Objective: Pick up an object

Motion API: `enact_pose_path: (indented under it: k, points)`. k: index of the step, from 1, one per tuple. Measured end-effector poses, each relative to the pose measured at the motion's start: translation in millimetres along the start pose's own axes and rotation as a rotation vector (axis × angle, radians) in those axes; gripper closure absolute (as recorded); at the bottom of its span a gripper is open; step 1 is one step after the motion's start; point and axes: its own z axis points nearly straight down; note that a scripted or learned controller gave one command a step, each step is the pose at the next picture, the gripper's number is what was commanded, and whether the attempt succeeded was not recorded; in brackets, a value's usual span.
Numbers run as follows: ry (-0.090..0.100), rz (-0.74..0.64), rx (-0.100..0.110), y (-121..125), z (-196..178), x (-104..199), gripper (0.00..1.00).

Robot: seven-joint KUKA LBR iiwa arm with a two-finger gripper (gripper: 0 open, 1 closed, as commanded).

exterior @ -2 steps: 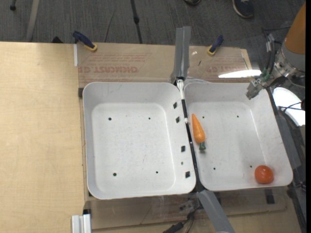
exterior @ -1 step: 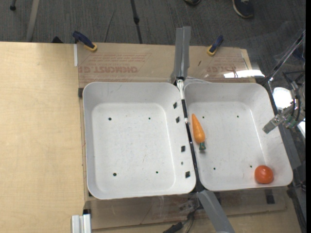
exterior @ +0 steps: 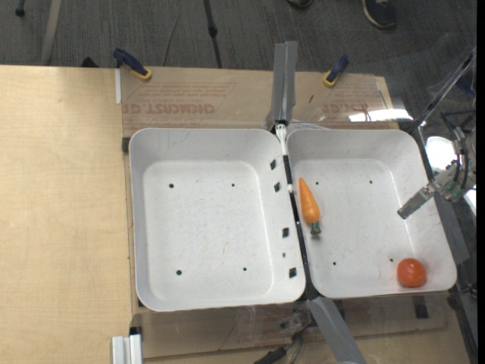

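Observation:
An orange carrot point(exterior: 307, 200) with a small green top lies in the right bin point(exterior: 356, 142), close against its left wall and pointing away from the camera. A round red-orange tomato-like ball point(exterior: 411, 272) rests in the same bin's near right corner. The two objects are well apart from each other.
The left bin point(exterior: 204, 144) stands beside the right one, joined along a grey divider point(exterior: 286, 89). A short grey bar point(exterior: 417, 202) juts over the right bin's right wall, with cables and hardware point(exterior: 453, 180) behind it. Two clamps point(exterior: 132, 64) hold the cardboard at the back.

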Motion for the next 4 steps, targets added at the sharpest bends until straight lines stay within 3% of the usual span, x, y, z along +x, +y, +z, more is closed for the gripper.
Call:
enact_pose_path:
  k: [1, 2, 3, 4]
  points:
    - [0.002, 0.195, 0.001, 7.2, 106.5, 95.0, 0.00]
    - [-0.003, 0.067, -0.002, -39.8, -7.9, 25.5, 0.00]
    - [0.001, 0.072, -0.001, 49.6, 105.8, 68.4, 0.00]
    - [-0.001, 0.058, -0.001, 105.1, 105.4, 64.8, 0.00]
